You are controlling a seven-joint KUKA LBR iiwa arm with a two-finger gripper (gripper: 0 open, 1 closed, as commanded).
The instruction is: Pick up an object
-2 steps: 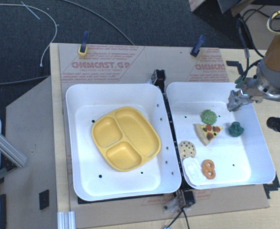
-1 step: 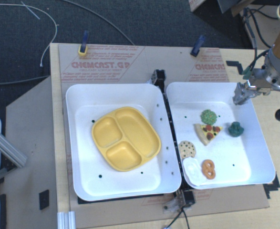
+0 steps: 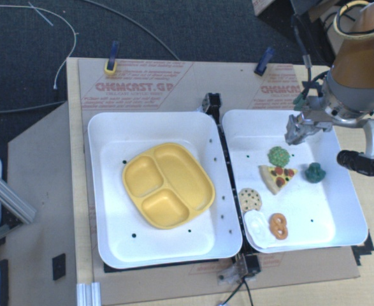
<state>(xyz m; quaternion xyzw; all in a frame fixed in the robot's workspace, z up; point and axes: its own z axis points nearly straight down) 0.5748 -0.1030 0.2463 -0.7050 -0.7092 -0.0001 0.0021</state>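
The right bin [image 3: 327,225] holds several toy foods. A round green piece [image 3: 278,155] lies just above a pizza slice [image 3: 276,178], and a dark green piece [image 3: 314,172] sits to their right. Near the bin's left wall is a chocolate-chip cookie [image 3: 250,199]. Toward the front are a pretzel [image 3: 278,225] and a white flat piece [image 3: 257,224]. My gripper [image 3: 297,132] hangs over the back of this bin, a little up and right of the round green piece. I see nothing in it.
The left bin [image 3: 110,234] holds a yellow divided tray [image 3: 167,184]. Blue clamps [image 3: 113,59] [image 3: 264,61] pin the cardboard base at the back. The arm's grey body [image 3: 355,75] reaches in from the right over the right bin's far corner.
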